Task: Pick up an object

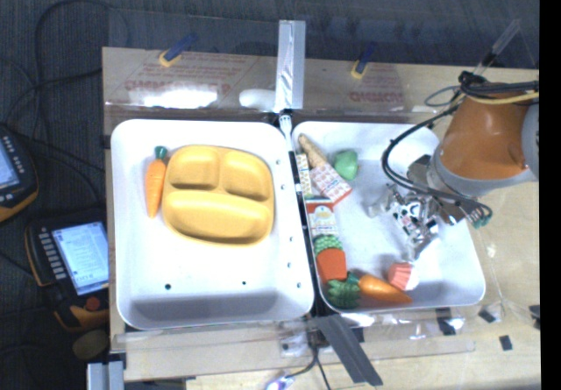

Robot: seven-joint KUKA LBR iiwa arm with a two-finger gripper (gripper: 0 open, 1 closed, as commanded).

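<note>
Strawberry (401,275) lies just below the tool (414,223); tool's state unclear.

Arm (526,138): grey shell w/ broad orange band (480,138) above wrist, rounded, glossy. Black cables (412,138) loop off its left side. Gripper (419,226): small silvery metal assembly w/ dark fittings, thin pale fingers; a greenish tab on its right.
</note>
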